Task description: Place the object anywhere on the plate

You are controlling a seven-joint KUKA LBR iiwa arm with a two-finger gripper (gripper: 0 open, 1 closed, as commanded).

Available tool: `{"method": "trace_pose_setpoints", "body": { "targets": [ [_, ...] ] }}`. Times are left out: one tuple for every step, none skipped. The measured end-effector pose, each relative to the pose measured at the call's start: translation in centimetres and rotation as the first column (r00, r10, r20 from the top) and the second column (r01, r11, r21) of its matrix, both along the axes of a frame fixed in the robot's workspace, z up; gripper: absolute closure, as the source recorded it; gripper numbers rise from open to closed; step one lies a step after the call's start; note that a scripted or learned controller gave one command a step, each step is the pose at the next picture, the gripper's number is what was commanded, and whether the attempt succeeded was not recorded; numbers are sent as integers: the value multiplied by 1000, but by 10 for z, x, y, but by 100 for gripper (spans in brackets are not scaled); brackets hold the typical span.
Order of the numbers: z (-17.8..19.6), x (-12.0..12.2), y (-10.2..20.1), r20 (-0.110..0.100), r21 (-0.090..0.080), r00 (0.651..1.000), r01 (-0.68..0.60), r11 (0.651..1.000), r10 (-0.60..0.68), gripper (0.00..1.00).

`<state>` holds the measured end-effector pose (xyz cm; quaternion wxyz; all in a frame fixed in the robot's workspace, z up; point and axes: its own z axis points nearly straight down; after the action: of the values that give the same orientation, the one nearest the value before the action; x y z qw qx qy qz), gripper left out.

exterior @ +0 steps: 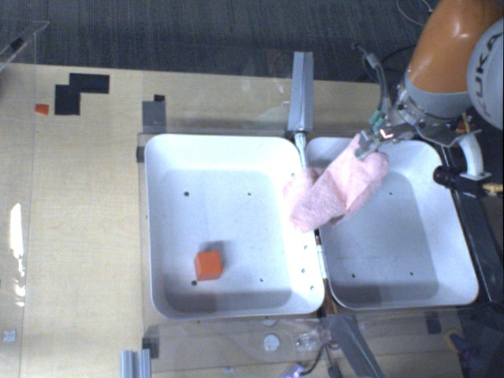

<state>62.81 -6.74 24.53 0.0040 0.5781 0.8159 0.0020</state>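
A pink cloth (339, 189) hangs slanted over the divider between the two bins. Its top corner is pinched in my gripper (370, 143), which is shut on it above the back left of the right bin (409, 262). The cloth's lower end droops over the right rim of the left bin (236, 172). A small orange block (209, 265) lies on the floor of the left bin, near its front left. The arm's orange band sits at the upper right, behind the gripper.
A grey metal post (300, 93) stands behind the gap between the bins. Black markers (79, 91) and a small orange tag (42, 109) lie on the wooden bench at the far left. Cables and black fittings crowd the right edge.
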Motion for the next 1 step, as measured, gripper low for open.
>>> {"method": "trace_pose_setpoints", "body": {
  "targets": [
    [-20, 2, 3, -4, 1, 1000, -6, 1000, 6, 100]
  ]
}}
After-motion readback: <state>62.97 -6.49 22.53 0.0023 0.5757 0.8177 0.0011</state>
